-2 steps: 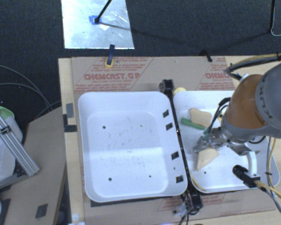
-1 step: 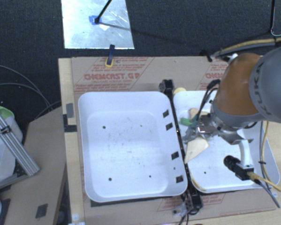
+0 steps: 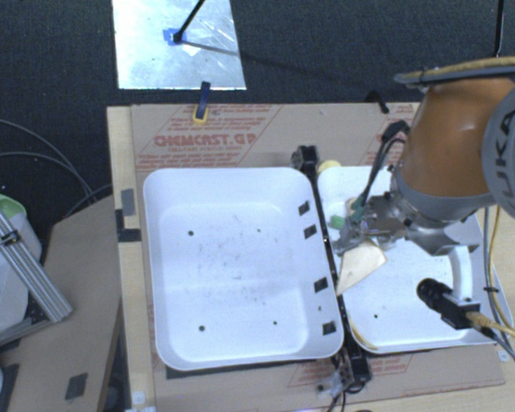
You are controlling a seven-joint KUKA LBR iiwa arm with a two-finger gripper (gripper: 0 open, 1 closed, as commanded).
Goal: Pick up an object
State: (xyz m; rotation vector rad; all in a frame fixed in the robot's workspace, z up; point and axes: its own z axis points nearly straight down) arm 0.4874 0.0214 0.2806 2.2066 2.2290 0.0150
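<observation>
Near the right bin's [image 3: 402, 327] left wall, the gripper [image 3: 355, 230] hangs above a tan wedge [image 3: 360, 264]. Whether its pincer is wide or narrow, I cannot tell.

Both bins [image 3: 235, 271] look like smooth, slightly glossy white plastic. The desk [image 3: 262, 127] top resembles matt brown cardboard. The sheet [image 3: 177, 41] behind looks like shiny metal.

You see the arm [image 3: 461, 138] cut off at the right edge, hiding much of the right bin [image 3: 401, 322] and its gripper's fingertips.
</observation>
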